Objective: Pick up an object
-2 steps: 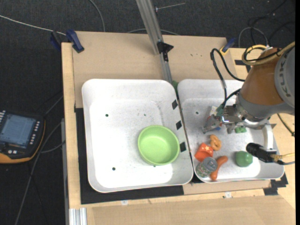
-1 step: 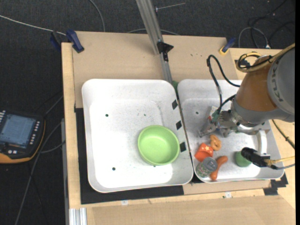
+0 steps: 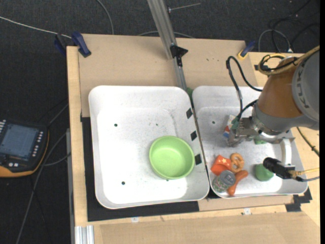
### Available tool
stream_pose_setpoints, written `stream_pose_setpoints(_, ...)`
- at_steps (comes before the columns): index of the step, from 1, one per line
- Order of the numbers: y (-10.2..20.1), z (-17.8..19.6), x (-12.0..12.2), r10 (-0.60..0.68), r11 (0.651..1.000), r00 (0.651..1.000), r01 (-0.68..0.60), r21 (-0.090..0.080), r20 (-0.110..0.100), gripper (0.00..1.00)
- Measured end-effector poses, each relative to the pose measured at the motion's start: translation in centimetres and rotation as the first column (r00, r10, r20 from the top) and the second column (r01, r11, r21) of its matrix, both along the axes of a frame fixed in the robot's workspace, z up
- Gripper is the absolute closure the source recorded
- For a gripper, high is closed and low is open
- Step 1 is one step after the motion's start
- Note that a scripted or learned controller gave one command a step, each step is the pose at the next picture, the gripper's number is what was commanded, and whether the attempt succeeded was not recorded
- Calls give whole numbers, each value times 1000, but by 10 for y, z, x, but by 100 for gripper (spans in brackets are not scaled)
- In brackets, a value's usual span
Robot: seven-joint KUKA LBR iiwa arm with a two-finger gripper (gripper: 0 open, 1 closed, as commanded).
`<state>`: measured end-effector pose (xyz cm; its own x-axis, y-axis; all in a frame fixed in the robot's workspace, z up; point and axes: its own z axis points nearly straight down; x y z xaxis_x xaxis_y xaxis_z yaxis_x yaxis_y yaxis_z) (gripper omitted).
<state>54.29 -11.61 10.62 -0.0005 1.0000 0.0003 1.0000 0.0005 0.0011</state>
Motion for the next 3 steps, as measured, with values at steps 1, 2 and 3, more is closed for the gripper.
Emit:
stream_pose_setpoints(1, -4, 60, -4, -1, 1000, 1000, 1, -1, 4, 100)
stream_pose_setpoints(2, -7, 118, 6, 0, 1000, 1000, 0, -1, 5, 100)
stream_pose_setpoints(3, -1, 162, 6, 0, 1000, 1000, 0, -1, 4, 100)
